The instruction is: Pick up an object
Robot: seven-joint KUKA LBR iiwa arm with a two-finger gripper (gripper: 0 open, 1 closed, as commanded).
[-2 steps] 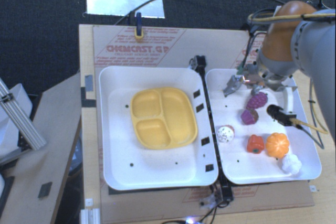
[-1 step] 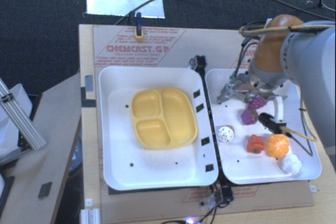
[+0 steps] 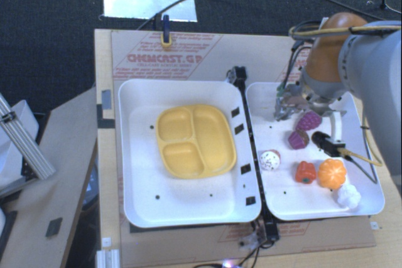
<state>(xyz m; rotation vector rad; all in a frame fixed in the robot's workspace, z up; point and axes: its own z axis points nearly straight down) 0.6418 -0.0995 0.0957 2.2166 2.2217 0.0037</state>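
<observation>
Well, my hand [image 3: 284,108] hangs low in the far corner of the right-hand shallow white plastic bin [image 3: 282,198], close to the wall it shares with the other bin. Whether it is spread or closed I cannot tell from this slant.

Just beside it, on my wrist's side, lies a purple knobbly toy grape bunch [image 3: 309,120]. A little past that, toward the near rim, is a smaller purple knobbly toy [image 3: 298,139]. Farther out from my hand that way sit a white speckled ball [image 3: 270,160], a small red-orange toy pepper [image 3: 305,172] and an orange toy pumpkin [image 3: 331,174]. Farthest of all is a lumpy white toy [image 3: 347,196].

Well apart from my hand, across the shared wall, the left-hand white bin [image 3: 144,198] holds a yellow three-compartment plastic plate [image 3: 195,140]. Both bins rest on the desk [image 3: 188,50].
</observation>
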